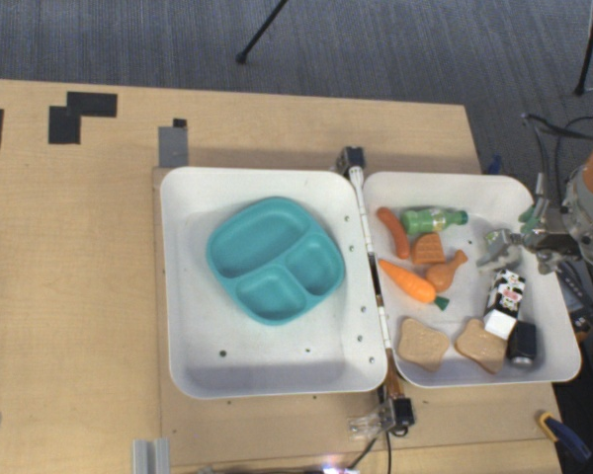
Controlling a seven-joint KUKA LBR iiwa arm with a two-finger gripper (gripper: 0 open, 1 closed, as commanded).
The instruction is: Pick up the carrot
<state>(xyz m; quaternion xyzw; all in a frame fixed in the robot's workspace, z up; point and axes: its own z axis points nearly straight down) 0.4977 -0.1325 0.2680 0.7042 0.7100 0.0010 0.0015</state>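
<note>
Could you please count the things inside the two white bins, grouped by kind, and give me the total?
Divided teal plate: 1
Carrot: 1
Sausage: 1
Green bottle: 1
Chicken drumstick: 1
Orange-brown wedge: 1
Bread slices: 2
Black and white bottle: 1
Total: 9

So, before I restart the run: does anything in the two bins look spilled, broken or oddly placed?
Nothing stands out. The carrot lies loose in the right bin among other toy food, and the teal divided plate sits flat in the left bin. The gripper hovers at the right bin's right side.
</note>
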